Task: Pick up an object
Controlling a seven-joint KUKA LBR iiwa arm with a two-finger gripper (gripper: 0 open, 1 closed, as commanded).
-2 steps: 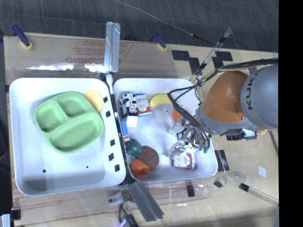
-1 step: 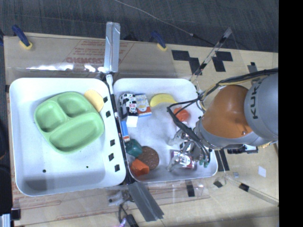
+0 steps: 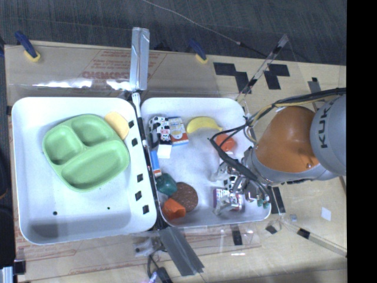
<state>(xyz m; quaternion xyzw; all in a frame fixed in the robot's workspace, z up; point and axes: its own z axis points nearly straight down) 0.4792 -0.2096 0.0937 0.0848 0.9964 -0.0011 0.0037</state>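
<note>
two white bins on the table, side by side.

left bin (image 3: 23, 175): green divided plate (image 3: 87, 152) at centre; yellow sponge-like piece (image 3: 117, 123) touching the plate's 2 o'clock edge.

right bin (image 3: 194, 106): cow-print carton (image 3: 165, 129) at 11 o'clock; banana (image 3: 202, 124) at 12 o'clock; orange piece (image 3: 224, 141) just beside the arm's cables at 2 o'clock; white-and-blue stick (image 3: 158, 157) along the 9 o'clock wall; teal piece (image 3: 166, 186), brown disc (image 3: 186, 196) and orange cup-like piece (image 3: 174, 209) bunched at 7 o'clock; shiny crumpled item (image 3: 227, 201) at 5 o'clock.

hand (image 3: 235, 187): low over the right bin's 4 to 5 o'clock corner, directly above the shiny crumpled item. cannot tell whether it is open, closed or gripping; wrist and cables hide that part.

likely target: the shiny crumpled item, lying against the bin's bottom right corner.

risks, as judged:
- item sits close to the bin wall, so one side of the hand may strike the rim or wall rather than close around it.
- crumpled, glossy surface may slip or deform, leaving a weak hold that drops on lifting.
- loose cables hang near the orange piece and could drag it.
</note>
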